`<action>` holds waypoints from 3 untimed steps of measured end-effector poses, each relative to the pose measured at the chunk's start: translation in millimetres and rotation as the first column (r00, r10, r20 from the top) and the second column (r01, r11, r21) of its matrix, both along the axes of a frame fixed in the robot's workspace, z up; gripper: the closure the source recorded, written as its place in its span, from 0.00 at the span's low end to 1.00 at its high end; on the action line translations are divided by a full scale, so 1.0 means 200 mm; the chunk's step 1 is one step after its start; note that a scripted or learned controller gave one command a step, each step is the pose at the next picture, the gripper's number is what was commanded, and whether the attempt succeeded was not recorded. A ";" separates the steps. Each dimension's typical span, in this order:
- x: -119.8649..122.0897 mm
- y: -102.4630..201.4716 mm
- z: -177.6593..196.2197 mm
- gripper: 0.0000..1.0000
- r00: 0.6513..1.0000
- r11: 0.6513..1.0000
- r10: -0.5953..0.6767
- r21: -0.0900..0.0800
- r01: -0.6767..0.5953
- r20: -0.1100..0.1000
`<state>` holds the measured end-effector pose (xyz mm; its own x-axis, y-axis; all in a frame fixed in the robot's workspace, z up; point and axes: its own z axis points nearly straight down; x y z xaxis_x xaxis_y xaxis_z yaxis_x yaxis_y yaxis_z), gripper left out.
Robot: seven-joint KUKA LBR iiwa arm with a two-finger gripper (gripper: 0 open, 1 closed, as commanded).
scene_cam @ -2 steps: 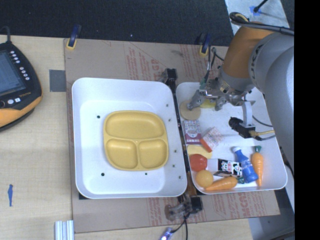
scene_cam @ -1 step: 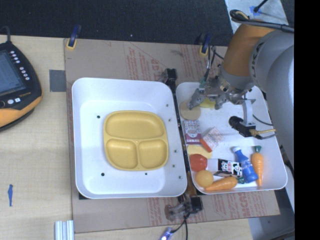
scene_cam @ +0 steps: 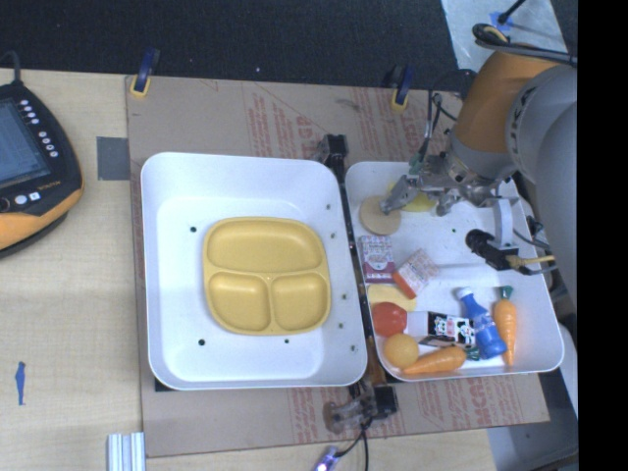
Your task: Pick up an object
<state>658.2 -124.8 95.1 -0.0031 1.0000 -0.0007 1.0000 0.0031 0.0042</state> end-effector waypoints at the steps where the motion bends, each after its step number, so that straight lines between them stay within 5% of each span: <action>1: 0.00 -0.07 0.00 0.00 1.000 1.000 -0.001 0.000 0.001 0.003; 3: 0.00 -0.01 0.00 0.00 1.000 1.000 0.000 -0.001 0.000 -0.002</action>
